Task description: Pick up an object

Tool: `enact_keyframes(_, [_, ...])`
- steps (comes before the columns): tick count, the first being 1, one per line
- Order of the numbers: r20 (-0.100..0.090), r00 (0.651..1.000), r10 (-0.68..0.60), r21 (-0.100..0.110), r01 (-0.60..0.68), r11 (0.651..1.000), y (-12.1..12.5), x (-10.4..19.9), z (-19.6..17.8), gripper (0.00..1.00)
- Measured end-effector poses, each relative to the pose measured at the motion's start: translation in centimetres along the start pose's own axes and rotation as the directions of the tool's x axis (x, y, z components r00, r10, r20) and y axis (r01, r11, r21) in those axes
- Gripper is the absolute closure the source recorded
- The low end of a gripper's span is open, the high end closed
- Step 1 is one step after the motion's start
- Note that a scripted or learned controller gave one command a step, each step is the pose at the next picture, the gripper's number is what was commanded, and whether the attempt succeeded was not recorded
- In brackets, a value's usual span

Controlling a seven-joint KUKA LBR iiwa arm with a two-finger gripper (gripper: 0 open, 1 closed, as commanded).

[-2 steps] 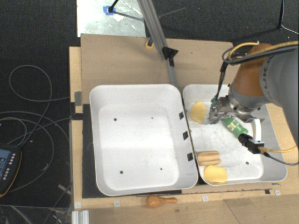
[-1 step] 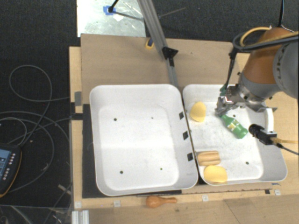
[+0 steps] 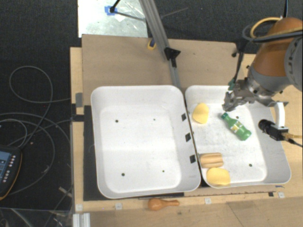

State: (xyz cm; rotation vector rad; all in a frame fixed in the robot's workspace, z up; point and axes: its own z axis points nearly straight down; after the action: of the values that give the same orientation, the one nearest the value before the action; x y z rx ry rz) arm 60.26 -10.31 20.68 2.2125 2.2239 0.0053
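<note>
In the camera view you see the claw [image 3: 229, 106] at the upper right of the frame, over the right bin [image 3: 279, 171]. The green bottle [image 3: 236, 126] lies in that bin just below the claw, tilted, apparently not gripped.

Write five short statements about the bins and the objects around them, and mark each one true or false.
1. The green bottle lies on its side in the right bin. True.
2. The left bin holds the hot dog. False: the hot dog lies in the right bin, near its left wall.
3. The gripper is above the right bin, close to the bottle's cap end. True.
4. Both yellow pieces lie in the right bin, one near the top left, one at the bottom edge. True.
5. The small orange-brown object sits inside the left bin. False: it lies on the bench below the bins.
</note>
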Motion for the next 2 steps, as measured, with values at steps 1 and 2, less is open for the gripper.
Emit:
enact_keyframes(1, [-0.003,1.0,-0.005,0.005,0.005,1.0,-0.8,4.6,0.2,1.0])
enact_keyframes(2, [-0.004,1.0,-0.007,0.004,0.007,1.0,-2.1,10.5,-1.5,1.0])
